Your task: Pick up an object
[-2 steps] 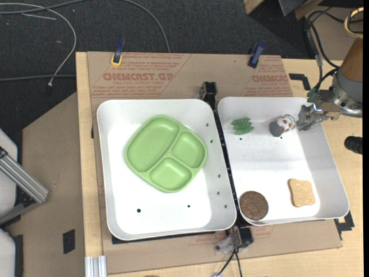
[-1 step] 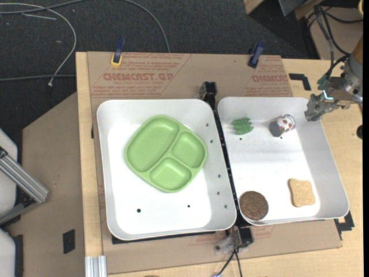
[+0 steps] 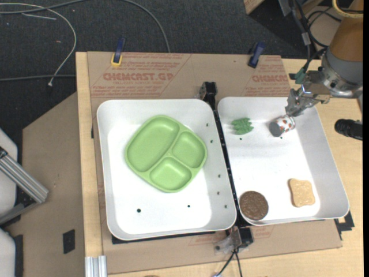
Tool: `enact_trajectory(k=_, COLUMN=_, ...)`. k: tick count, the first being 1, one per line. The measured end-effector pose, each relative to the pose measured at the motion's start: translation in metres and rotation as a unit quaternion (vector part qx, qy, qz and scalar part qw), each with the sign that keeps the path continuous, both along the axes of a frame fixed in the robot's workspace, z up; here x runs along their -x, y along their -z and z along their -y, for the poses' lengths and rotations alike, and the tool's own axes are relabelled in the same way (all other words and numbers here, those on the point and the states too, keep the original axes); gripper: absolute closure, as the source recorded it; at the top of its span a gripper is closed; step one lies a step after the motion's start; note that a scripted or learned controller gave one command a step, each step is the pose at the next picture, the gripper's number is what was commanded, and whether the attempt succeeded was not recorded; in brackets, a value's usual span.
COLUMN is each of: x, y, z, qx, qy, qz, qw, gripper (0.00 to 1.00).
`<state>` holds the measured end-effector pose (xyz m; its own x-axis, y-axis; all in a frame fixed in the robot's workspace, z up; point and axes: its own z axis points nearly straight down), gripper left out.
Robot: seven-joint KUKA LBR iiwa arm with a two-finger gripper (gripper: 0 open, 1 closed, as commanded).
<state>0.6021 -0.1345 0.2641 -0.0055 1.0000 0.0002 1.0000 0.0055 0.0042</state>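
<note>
A small grey, white and red object (image 3: 281,126) lies near the far edge of the right bin (image 3: 328,154). The end effector (image 3: 295,105) hangs just above it; whether it grips is too hard to tell. A green leafy toy (image 3: 243,126) lies beside the object. A brown round cookie (image 3: 253,205) and a tan cracker (image 3: 301,192) sit near the front edge. The left bin (image 3: 115,154) holds a green divided plate (image 3: 166,153).
</note>
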Motion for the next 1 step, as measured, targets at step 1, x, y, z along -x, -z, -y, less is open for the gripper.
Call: enact_trajectory(k=1, x=0.0, y=0.0083, z=-0.0529, qx=-0.001, qy=0.0, qz=-0.003, qw=1.0, gripper=1.0)
